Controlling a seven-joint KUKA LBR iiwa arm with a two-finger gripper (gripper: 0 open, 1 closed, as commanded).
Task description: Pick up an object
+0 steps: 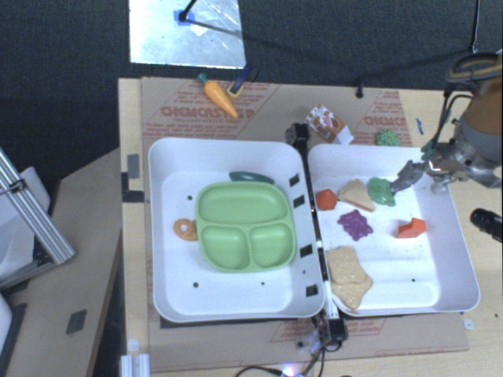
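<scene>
Tan cracker [348, 275] lying lengthwise front-to-back, hand [405, 176] beside green piece [381, 191], grip unclear

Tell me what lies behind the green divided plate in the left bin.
A dark teal object peeks out behind the green divided plate at its far rim. Only a thin edge shows; the plate hides the rest, so its identity is unclear.

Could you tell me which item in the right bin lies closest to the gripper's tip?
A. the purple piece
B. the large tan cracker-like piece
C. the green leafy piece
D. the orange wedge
C: the gripper comes in from the right, and its tip sits right beside the green leafy piece, while the purple piece, the orange wedge and the large tan piece lie farther down the right bin.
</scene>
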